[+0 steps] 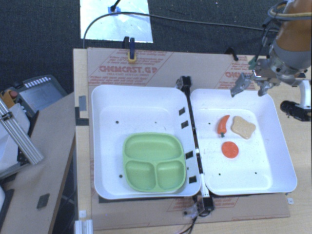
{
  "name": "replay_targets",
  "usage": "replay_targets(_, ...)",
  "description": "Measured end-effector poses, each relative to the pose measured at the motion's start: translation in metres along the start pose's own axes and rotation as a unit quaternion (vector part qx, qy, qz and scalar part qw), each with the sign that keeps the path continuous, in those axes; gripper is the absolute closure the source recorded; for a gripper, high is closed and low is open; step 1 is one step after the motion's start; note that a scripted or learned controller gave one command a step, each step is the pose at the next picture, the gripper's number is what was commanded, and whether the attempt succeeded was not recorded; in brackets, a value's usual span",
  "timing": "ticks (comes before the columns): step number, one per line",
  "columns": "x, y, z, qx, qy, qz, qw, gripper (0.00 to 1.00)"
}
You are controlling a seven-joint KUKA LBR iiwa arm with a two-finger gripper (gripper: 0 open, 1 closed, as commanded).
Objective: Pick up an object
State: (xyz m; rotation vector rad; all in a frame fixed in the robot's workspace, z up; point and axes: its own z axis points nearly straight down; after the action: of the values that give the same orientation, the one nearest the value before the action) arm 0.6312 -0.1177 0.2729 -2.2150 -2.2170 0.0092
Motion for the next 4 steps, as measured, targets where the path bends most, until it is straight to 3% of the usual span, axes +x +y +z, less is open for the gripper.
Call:
replay_targets(1, 0.0, 0.002, -0.007, -0.006, -0.001, -0.001, 1.0, 0.0)
replay_targets(4, 0.001, -0.003, 0.172, -0.004, -0.001, 0.0, 1.0, 0.0)
